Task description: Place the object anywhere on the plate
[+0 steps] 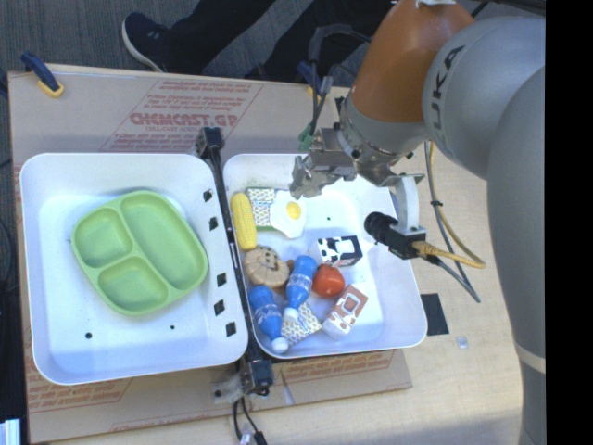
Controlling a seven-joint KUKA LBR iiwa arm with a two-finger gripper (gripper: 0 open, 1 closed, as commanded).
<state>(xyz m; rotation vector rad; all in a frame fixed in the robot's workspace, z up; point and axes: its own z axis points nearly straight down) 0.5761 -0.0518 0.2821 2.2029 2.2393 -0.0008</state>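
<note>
Arm over the right bin, plate sitting in the left one.

The gripper (308, 182) hangs just above the fried egg (289, 217), beside the corn (244, 221); whether it's wide or narrow I can't tell. The green plate (139, 251) lies in the left bin (56, 341), well apart from the toys.

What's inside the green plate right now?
Nothing sits in the green plate; all three compartments show bare. The toys lie in the right bin instead.
</note>
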